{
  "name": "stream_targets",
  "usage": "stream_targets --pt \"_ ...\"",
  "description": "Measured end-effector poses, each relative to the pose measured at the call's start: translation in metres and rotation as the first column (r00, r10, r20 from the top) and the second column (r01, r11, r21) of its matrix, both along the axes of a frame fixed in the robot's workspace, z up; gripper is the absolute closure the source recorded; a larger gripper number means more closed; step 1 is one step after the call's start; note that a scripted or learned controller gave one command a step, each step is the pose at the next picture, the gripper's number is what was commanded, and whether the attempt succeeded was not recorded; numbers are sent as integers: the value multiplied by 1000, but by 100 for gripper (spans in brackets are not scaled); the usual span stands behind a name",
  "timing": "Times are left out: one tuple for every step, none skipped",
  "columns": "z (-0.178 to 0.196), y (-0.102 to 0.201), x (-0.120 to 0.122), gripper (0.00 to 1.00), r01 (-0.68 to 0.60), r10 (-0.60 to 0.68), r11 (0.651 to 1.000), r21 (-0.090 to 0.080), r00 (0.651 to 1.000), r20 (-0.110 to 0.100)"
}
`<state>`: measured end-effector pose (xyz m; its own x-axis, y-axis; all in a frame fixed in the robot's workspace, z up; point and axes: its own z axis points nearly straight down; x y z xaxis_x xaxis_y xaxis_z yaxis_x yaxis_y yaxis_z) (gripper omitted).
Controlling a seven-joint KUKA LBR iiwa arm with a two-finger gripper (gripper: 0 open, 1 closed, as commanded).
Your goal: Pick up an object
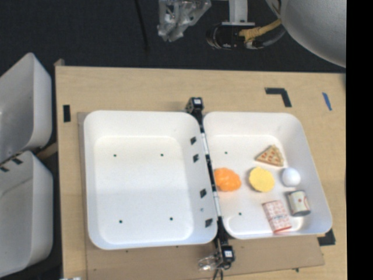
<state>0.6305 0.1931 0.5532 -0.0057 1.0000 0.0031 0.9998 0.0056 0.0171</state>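
Note:
My gripper (172,28) hangs at the top of the camera view, over the dark floor behind the bench and far from both bins. The right bin (303,130) holds several small items. An orange lump (227,179) lies by the divider, with a yellow disc (261,179) and a white ball (290,177) in a row to its right. A pizza slice (270,155) sits above them. A small can (298,203) and a red-and-white box (276,216) lie near the front rim.
The left bin (93,156) sits beside the right one, joined by a black-clipped divider (205,162). White containers (20,104) stand off the bench's left edge. Black and blue tape marks (280,95) dot the wooden board.

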Motion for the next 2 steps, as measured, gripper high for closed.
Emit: stream_targets --pt "-2 30 -14 100 0 0 1000 -3 1000 -15" --pt "0 29 -98 100 -1 1 1000 -2 1000 -17"
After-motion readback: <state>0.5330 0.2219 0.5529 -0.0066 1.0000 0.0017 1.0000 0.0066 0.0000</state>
